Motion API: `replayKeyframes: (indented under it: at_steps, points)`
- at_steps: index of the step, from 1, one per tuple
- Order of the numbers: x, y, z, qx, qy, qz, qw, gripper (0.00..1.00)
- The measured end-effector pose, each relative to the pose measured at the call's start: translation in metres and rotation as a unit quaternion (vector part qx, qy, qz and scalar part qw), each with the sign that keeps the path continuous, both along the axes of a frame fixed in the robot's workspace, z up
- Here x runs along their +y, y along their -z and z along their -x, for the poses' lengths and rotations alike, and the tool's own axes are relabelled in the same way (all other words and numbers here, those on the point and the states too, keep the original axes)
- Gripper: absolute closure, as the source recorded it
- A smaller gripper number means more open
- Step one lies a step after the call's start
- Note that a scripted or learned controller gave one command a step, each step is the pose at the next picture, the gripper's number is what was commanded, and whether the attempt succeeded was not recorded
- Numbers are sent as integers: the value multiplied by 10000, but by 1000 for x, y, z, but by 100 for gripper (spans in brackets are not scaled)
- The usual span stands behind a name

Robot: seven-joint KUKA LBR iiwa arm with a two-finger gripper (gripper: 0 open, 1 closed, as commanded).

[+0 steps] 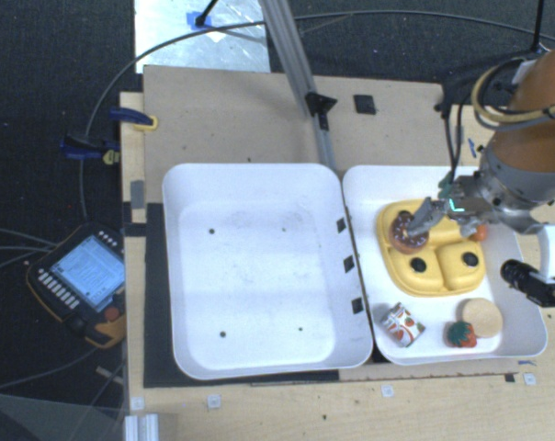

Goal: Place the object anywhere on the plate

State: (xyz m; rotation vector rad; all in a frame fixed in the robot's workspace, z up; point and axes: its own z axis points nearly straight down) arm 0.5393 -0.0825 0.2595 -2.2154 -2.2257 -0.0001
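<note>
Worktop (pixel 222 127): matt tan board, looks like fibreboard or cardboard, smooth.
Left bin (pixel 259 265) and right bin (pixel 369 191): white plastic, smooth, slight sheen.
Plate (pixel 434 255), right bin: yellow plastic, glossy, compartmented.
Doughnut-like piece (pixel 408 231) on plate: brown, dull, looks like moulded plastic.
Small can (pixel 402 324), near side: printed wrap, semi-gloss.
Round tan piece (pixel 483 315): matt.
Arm (pixel 535 127): orange band satin, grey casing smooth.
Floor (pixel 48 44): dark carpet, rough.
Pole (pixel 291 44), far side: bare metal, brushed.

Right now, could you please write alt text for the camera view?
The gripper hovers over a brown doughnut-like object on a yellow sectioned plate in the right bin. A small can, a strawberry and a biscuit lie nearby.
</note>
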Motion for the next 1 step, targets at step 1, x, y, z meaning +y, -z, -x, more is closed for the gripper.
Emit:
replayKeyframes:
  at_steps: [1]
  points:
    - [0,-1,0,-8,-1,1,10000,0]
